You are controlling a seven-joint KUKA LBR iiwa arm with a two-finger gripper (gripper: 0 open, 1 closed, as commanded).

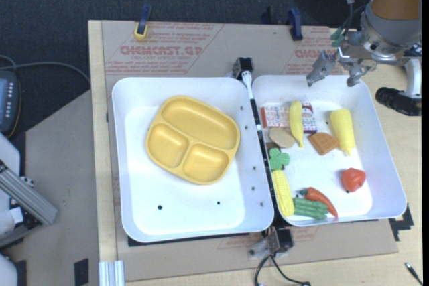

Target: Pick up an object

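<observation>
The left shallow white bin [127, 144] holds a yellow plastic tray with three compartments [193, 138], lying slightly toward the bin's 12 o'clock side and turned at a slant.

The right shallow white bin [385, 164] touches it along the black hinge strip between them. Inside, at its 10 o'clock, lies a small red-and-white printed packet [273, 115] with a yellow toy banana [295, 122] across it. Just below sit a tan oval toy bread piece [282, 138] and a green leafy toy vegetable [277, 159]. At 7 o'clock lies a yellow toy corn cob [283, 191], and beside it, at 6 o'clock, green toy bean pods [310, 209] with an orange toy carrot [320, 197] touching them. Near the centre is a brown toy waffle piece [324, 143], just beside a yellow plastic squeeze bottle [344, 130] at 1 o'clock. A red toy tomato [353, 179] sits at 4 o'clock.

The grey two-finger gripper [333, 76] hangs over the bin's 12 o'clock rim, fingers spread apart with nothing between them.
</observation>
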